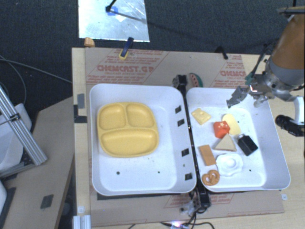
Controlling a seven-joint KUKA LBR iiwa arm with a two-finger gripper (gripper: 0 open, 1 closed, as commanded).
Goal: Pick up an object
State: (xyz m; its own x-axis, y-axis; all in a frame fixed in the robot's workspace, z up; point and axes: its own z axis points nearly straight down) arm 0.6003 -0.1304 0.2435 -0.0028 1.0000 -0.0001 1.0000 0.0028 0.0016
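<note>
My gripper (pixel 247 98) hangs over the far edge of the right bin (pixel 271 175), open, with nothing between its fingers. Below it in that bin lie several toy foods. A yellow cheese wedge (pixel 200 116) is at the left. A red piece (pixel 221 129) touches a pale yellow oval (pixel 232 123). A tan triangle (pixel 226 144) sits beside a small black block (pixel 247 145). Nearer the front are a brown cracker (pixel 207 154), a white fried egg (pixel 229 164) and a pretzel (pixel 210 178).
The left bin (pixel 102 175) holds a yellow divided plate (pixel 127 129). A black divider with clips (pixel 187 137) runs between the bins. Cardboard (pixel 157 66) lies under both, with a foil sheet (pixel 114 13) behind. The right bin has bare floor at its front right.
</note>
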